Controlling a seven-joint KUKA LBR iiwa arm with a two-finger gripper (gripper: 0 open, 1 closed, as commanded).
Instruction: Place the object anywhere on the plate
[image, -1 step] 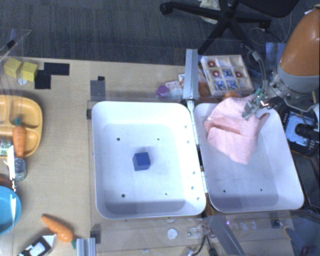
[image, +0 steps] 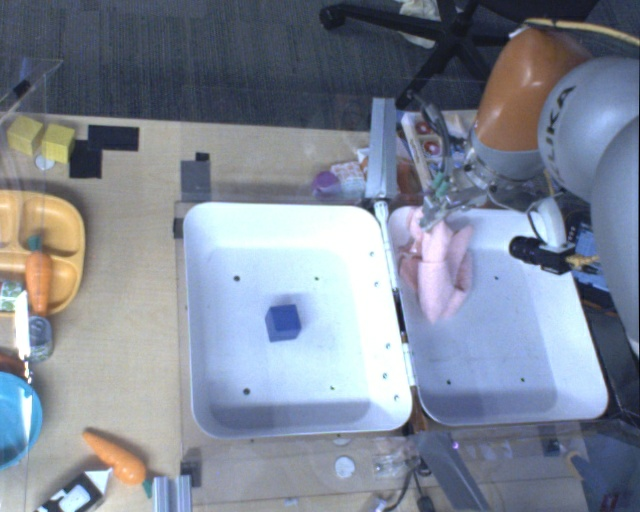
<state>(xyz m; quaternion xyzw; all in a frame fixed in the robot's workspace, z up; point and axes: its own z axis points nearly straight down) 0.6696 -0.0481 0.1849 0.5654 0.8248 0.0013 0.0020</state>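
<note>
Two shallow white bins sit side by side on a wooden bench, seen from above at a slant. The left bin (image: 290, 320) holds one small blue cube (image: 284, 321), alone near its middle. In the right bin (image: 500, 330), close to the wall it shares with the left bin and toward its far edge, hangs one pale pink plush object (image: 437, 266) — limp, with soft lobes drooping toward the bin floor. The gripper (image: 437, 207) of the grey arm (image: 590, 120), with its orange band (image: 520, 75), is directly above the plush, at its top end, and the plush's upper tip sits between the fingers, so the gripper is pinching it. Whether the lower part of the plush touches the bin floor cannot be told. Well to the left of the left bin, on the bench, lie one yellow divided plate (image: 40, 245) with one carrot (image: 38, 282) resting on it, two yellow blocks (image: 42, 140) beyond it, and part of a blue dish (image: 15, 420) nearer the camera. A second carrot (image: 115, 455) lies by the left bin's near left corner.
</note>
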